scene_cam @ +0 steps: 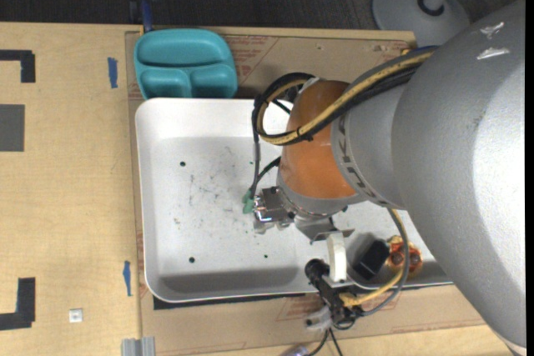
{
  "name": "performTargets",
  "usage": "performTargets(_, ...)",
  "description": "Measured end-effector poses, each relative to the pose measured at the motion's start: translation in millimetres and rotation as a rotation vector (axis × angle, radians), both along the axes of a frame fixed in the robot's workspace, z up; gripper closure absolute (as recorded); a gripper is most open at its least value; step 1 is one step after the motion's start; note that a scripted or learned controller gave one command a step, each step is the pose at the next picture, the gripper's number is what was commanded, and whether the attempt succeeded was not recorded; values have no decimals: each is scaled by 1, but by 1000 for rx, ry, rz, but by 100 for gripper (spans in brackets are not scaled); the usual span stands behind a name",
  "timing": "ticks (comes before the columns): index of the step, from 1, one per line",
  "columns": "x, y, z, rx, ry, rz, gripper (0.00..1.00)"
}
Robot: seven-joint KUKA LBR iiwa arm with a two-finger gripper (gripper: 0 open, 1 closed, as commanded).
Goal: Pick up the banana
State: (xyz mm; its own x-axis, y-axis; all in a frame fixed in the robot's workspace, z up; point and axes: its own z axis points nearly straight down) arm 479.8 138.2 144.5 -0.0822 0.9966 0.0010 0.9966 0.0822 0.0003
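Note:
My grey arm with its orange band (313,150) reaches in from the right and hangs over the right side of the white bin (167,179). Under the wrist, a small metal part of the gripper (269,211) with a green tag sticks out towards the bin's middle. The wrist covers what is beneath it. The bin floor that I can see is bare white with faint scuff marks and a few small dark dots.
A teal divided tray (185,62) sits just behind the bin's far edge. Black and yellow cables (284,108) loop around the wrist. The bulky arm covers the right bin. A grey round stand base (409,4) is at the far right.

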Motion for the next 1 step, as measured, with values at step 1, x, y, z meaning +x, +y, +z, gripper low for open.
performTargets(1,0,1,10,0,-1,1,100)
